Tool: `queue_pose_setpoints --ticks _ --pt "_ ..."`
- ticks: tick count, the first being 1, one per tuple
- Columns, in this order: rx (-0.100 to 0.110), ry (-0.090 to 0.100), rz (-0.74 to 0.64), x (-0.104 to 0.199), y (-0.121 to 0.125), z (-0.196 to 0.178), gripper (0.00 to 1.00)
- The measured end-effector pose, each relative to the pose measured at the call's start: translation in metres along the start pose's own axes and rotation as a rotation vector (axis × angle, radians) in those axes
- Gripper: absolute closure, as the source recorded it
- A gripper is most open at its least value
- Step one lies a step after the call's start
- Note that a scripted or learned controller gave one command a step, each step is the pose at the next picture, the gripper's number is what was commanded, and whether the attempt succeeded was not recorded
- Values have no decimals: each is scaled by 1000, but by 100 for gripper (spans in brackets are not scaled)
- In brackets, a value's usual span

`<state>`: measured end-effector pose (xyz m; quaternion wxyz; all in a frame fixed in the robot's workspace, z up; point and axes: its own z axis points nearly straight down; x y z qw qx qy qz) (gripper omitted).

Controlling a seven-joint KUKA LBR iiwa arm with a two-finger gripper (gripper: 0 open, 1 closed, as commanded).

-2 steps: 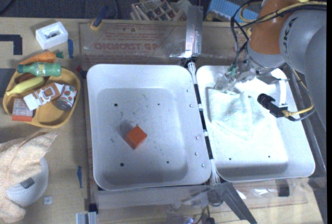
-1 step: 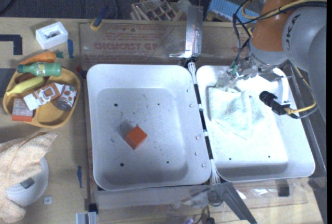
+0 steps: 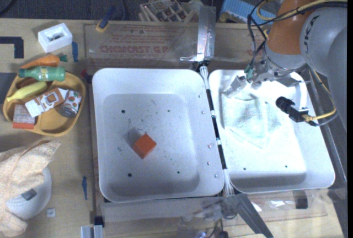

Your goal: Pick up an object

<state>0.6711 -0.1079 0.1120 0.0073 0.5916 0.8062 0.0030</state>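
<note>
Cluttered tabletop with two white bins. My tool (image 3: 240, 84) hangs over the right bin's (image 3: 287, 173) far-left corner; how it's set I cannot tell. The orange block (image 3: 145, 145) lies well left of it, in the left bin (image 3: 149, 80).

Yellow bowl (image 3: 55, 128) left of bench, green bottle (image 3: 43, 73) inside.

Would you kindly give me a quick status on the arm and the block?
Gripper over the right bin, upper left corner. Orange block loose in the left bin, untouched. Nothing around the block.
</note>
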Motion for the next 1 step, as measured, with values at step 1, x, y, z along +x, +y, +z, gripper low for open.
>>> queue_pose_setpoints --ticks 1 --pt "13 7 10 -47 -39 7 0"
